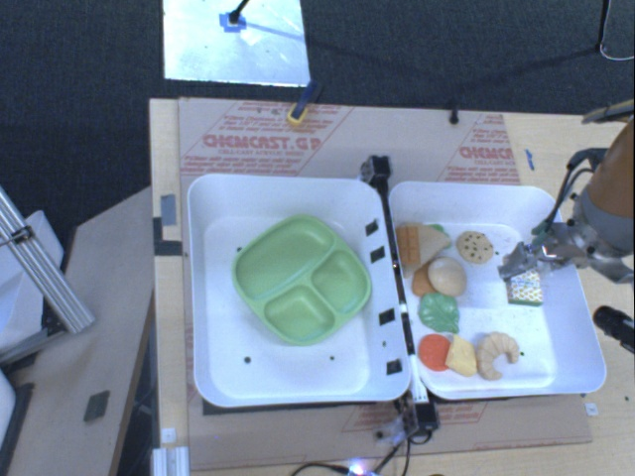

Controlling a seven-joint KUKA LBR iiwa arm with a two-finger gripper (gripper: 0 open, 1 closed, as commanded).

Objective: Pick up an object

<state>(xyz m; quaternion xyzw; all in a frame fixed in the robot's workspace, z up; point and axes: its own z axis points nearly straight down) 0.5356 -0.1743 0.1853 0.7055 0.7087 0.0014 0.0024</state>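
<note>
The big grey metal robot arm [607, 191] has a round, smooth body with an orange band near its end. Thin dark cables loop beside it. Its small silvery metal pincer [523, 263] looks shiny (and bumpy).

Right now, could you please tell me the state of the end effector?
End effector: over the right bin, just above a small patterned block; open or closed cannot be told.

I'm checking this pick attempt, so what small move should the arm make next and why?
Probably a short drop straight down. The pincer hangs in the right bin just above a small patterned block, which lies apart from the cookie and the croissant, so there's room to close around it.
</note>
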